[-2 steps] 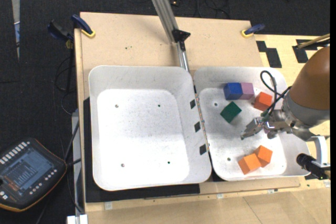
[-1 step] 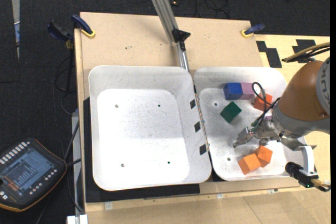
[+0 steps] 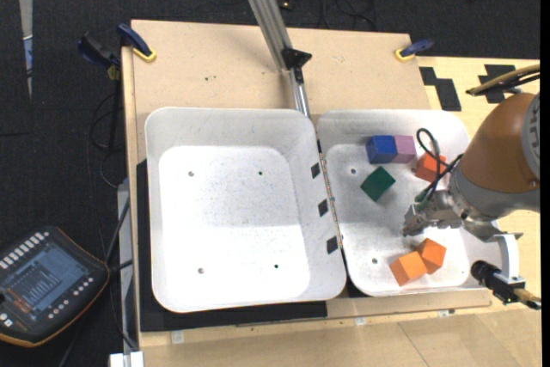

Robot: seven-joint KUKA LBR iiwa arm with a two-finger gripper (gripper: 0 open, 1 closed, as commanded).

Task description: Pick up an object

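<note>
Metal claw [image 3: 416, 223], grip state unclear, hovers above 2 matte orange blocks [image 3: 418, 261].

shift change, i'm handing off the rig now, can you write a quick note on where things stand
Gripper: low inside the right bin, nothing seen held.
Objects, all in the right bin: blue block touching pink block, green block, an orange block by the arm, two orange blocks near the front.
Done: no pick yet.
Left: grasp one object and lift it.
</note>
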